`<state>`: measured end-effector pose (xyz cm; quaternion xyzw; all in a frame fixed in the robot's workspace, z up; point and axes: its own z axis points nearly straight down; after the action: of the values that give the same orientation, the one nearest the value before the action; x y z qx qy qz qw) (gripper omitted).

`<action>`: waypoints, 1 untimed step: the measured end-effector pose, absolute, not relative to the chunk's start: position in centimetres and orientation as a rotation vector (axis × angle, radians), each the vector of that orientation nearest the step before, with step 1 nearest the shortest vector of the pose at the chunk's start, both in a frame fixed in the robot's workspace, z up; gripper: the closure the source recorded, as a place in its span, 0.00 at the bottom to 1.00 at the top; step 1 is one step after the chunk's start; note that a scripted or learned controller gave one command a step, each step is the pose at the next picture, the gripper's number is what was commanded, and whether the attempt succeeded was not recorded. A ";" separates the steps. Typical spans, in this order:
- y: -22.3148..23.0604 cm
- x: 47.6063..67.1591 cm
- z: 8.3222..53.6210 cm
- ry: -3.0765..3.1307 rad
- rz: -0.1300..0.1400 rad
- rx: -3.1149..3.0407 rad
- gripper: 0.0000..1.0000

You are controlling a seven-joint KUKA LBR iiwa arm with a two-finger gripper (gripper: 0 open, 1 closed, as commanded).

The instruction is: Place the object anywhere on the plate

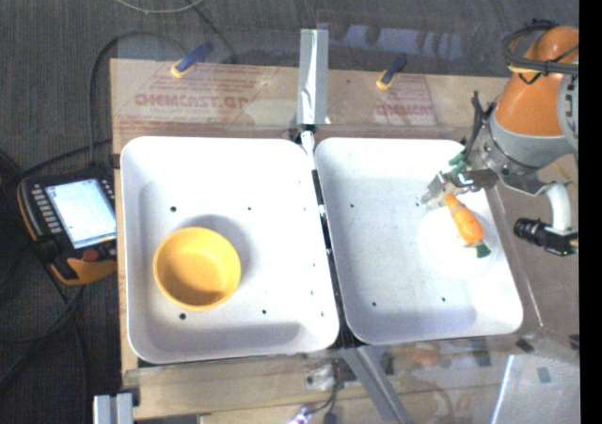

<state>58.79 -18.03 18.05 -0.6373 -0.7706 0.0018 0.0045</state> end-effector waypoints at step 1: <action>-12.3 56.2 25.9 -2.360 0.010 -2.062 1.00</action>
<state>56.16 -12.31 25.88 -0.6579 -0.7531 0.0032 0.0040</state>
